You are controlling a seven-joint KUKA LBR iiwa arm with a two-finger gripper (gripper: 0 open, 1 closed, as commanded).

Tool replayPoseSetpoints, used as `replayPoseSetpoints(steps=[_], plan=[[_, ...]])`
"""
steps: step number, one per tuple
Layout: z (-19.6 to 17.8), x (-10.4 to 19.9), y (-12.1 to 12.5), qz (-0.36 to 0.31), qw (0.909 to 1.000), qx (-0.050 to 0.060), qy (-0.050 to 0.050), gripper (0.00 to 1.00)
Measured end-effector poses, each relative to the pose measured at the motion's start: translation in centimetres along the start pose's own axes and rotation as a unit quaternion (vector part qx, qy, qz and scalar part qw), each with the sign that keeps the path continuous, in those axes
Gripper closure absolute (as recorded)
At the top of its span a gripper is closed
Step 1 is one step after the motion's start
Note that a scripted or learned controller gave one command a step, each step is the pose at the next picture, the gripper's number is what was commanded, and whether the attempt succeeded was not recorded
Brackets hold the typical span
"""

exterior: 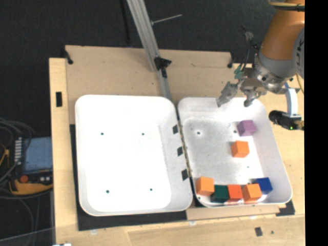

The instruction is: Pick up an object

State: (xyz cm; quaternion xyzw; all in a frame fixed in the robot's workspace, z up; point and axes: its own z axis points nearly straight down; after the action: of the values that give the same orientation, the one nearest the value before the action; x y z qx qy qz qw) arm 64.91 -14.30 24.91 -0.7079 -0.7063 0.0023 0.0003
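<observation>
My gripper [237, 98] hangs open over the far edge of the right bin [215, 109], with nothing between its fingers. A purple cube [247, 127] lies just in front of it, slightly to the right. An orange cube [240, 149] sits in the middle of the bin's right half. Along the near wall stands a row of blocks: an orange one [205, 185], a dark green one [221, 192], two more orange ones [235, 191] [251, 191] and a blue one [263, 184].
The left bin [125, 152] lies beside the right one, with black clips [180, 151] along the seam. A slanted metal rail [146, 32] rises from behind the bins. A blue device with cables [36, 155] sits off the bench's left edge.
</observation>
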Motion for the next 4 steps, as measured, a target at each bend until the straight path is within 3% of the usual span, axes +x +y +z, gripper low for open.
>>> replayPoseSetpoints(steps=[2, 3, 4], plan=[[10.5, -0.4, 0.5, 0.002, 1.0, 0.0, 0.0, 0.0], [8.9, -0.5, 0.7, 0.004, 1.0, -0.005, 0.001, 1.0], [3.0, 0.0, 1.4, -0.003, 1.0, -0.006, 0.001, 1.0]])
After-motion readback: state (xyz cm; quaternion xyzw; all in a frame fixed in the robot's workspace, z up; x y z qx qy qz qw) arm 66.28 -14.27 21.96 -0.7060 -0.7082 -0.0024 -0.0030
